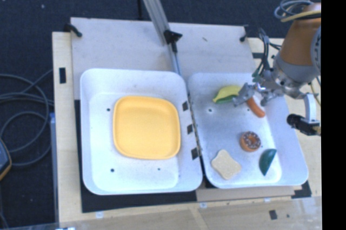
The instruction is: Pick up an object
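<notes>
Where gripper (pixel 253 95) hangs — orange sausage (pixel 257 108) just beside.

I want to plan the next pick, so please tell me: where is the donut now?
The donut lies in the right bin, toward its near side. The slice of bread is just below-left of it and the dark green piece is to its lower right.

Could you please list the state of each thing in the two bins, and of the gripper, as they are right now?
Yellow plate: lying flat in the left bin.
Banana: lying in the right bin, beside the gripper.
Carrot: lying just under the gripper.
Donut: lying flat, apart.
Bread slice: lying flat, near the front rim.
Green leaf: lying by the bread.
Gripper: low over the right bin, grip unclear.
</notes>
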Controlling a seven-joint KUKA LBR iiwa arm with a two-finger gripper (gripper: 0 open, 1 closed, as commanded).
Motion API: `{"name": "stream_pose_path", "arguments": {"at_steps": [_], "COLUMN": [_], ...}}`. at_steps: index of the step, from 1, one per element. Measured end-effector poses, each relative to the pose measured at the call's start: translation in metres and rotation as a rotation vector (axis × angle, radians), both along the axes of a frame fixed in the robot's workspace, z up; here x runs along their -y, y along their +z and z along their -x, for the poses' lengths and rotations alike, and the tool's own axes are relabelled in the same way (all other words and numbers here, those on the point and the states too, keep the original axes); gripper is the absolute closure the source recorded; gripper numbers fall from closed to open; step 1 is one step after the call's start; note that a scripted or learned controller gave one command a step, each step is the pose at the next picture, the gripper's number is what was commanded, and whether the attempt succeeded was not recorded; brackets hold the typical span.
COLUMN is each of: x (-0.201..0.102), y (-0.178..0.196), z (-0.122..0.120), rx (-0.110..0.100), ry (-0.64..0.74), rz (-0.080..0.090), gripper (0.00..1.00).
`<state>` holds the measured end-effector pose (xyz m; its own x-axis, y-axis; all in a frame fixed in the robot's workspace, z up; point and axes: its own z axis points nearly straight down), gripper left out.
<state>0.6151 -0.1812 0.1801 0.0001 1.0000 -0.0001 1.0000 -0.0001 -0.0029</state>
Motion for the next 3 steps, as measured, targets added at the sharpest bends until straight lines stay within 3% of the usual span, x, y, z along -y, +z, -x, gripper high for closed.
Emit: {"name": "stream_pose_path", "arguments": {"at_steps": [1,2,3], "x": [0.007,0.007,0.004], "y": [-0.059,-0.045,-0.001], "z": [-0.003,-0.005,-0.01], "rx": [-0.002,0.005,0.008], "ry": [-0.001,-0.001,0.0], "rz": [0.0,0.0,0.001], "gripper": [0.0,1.0,1.0]}}
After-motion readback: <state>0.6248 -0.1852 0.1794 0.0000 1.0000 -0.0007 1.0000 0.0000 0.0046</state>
